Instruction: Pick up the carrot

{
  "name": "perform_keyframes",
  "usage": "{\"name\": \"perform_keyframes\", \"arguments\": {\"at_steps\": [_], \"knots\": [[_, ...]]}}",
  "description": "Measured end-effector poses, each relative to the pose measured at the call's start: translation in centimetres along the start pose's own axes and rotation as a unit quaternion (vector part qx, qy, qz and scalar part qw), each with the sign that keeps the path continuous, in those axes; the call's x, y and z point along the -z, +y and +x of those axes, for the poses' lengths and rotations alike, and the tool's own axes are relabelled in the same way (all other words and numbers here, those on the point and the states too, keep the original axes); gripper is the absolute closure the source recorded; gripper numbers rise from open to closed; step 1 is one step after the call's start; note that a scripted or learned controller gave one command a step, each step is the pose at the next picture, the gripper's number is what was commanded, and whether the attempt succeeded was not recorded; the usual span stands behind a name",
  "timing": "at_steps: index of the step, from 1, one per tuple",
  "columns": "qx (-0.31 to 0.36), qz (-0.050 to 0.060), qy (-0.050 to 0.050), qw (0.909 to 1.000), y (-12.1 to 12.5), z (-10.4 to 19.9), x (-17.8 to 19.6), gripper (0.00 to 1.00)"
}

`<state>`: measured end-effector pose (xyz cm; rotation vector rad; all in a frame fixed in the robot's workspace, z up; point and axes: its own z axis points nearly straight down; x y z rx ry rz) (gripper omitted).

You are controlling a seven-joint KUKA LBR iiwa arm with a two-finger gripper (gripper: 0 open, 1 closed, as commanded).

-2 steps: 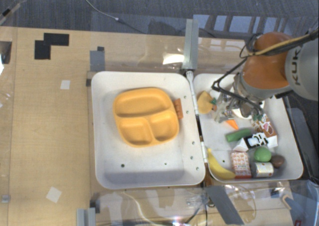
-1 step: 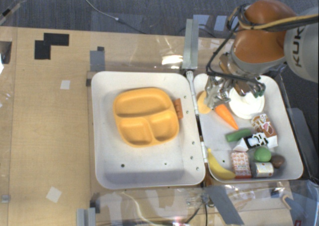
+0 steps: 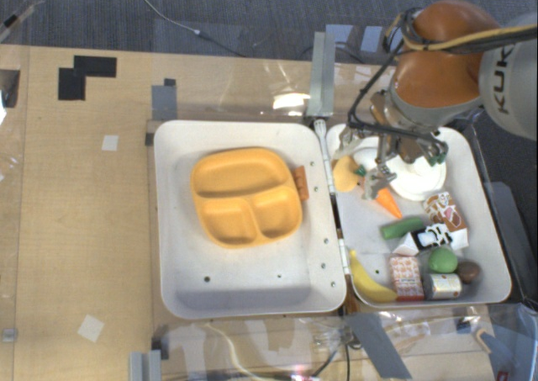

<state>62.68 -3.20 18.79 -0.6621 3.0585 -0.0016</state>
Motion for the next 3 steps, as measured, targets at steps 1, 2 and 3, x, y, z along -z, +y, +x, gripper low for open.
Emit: {"name": "perform_keyframes", "arguments": {"at_steps": [1, 2, 3], "knots": [[-0.079, 0.001, 0.000, 0.9968, -2.5, 5.7, -9.0, 0.00], [-0.078, 0.002, -0.004, 0.9970, -2.4, 5.5, -7.9, 1.00], [0.151, 0.000, -0.002, 0.9885, 1.6, -1.5, 0.2, 1.00]]}}
